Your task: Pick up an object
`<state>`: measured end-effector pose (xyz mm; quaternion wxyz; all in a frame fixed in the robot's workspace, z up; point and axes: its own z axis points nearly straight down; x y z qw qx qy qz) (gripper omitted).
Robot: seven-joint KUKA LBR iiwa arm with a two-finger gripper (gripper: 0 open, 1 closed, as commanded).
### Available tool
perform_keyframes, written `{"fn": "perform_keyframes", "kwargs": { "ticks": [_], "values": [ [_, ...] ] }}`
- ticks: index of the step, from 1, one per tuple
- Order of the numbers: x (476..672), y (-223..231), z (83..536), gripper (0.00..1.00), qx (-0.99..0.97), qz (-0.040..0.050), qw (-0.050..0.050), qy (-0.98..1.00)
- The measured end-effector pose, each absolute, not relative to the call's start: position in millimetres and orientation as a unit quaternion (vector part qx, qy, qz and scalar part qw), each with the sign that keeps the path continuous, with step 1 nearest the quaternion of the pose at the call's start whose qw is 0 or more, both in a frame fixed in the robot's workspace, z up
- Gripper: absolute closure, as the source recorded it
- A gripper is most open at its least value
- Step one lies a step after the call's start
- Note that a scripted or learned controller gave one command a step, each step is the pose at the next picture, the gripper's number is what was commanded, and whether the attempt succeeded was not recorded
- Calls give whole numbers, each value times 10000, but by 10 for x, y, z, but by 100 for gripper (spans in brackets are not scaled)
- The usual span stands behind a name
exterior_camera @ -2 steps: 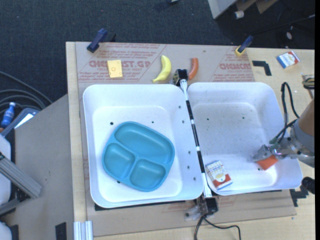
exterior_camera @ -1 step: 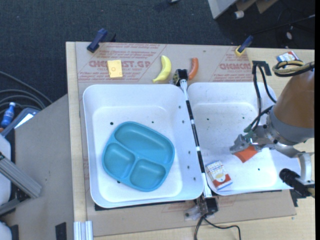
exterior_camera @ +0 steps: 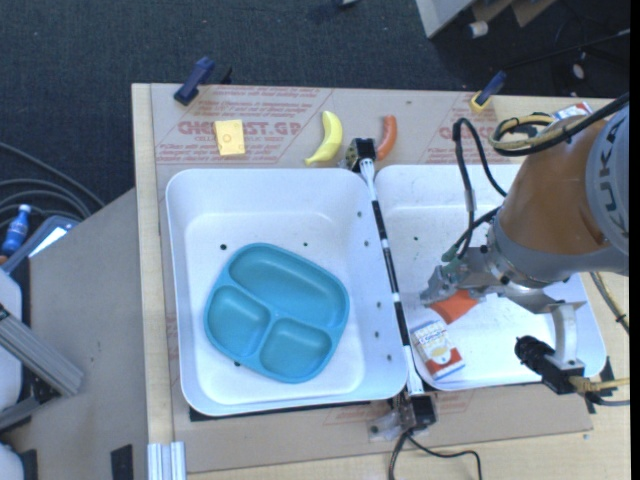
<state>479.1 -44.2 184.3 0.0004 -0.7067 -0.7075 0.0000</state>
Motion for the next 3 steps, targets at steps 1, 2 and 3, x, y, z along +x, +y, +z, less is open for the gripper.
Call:
{"fn": "perform_keyframes", "kwargs": {
  "ticks": [1,2,3],
  "values": [
    [4816,69,2524,100,-7068,0,5,-7075],
    [4790,590,2557,100,-7067,0,4,-7075],
    [5154,173,3658,100,-7070,-3,-3,-7072]
  ]
}}
